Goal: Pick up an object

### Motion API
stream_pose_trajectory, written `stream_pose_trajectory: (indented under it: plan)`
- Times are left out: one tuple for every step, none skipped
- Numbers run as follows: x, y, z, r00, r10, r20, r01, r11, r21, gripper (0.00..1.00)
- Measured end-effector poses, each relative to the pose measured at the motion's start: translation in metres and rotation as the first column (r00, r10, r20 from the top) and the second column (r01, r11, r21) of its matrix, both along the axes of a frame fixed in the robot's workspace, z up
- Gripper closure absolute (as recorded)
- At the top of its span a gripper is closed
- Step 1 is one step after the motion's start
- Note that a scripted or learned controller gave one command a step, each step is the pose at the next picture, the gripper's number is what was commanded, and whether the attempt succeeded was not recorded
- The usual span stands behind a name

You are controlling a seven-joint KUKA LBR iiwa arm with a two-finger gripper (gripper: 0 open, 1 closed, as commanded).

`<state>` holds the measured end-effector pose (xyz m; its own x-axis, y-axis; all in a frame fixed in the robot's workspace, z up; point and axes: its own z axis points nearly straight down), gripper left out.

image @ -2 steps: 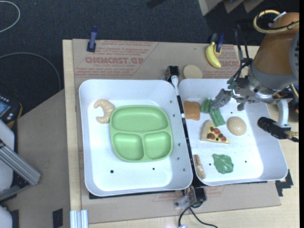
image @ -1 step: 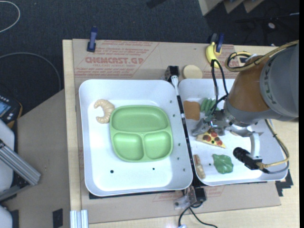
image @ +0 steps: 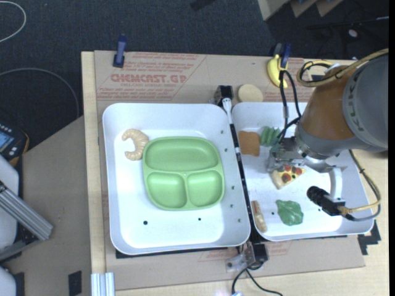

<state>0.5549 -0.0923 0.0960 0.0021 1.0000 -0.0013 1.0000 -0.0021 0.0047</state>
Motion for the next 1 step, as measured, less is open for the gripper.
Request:
stream_pose_trajectory:
  plan:
    - [-0.0746, 0.0367, 0.2862, 1.000, 0.005, 0.015, -0.005, 1.000, 0.002, 1.00]
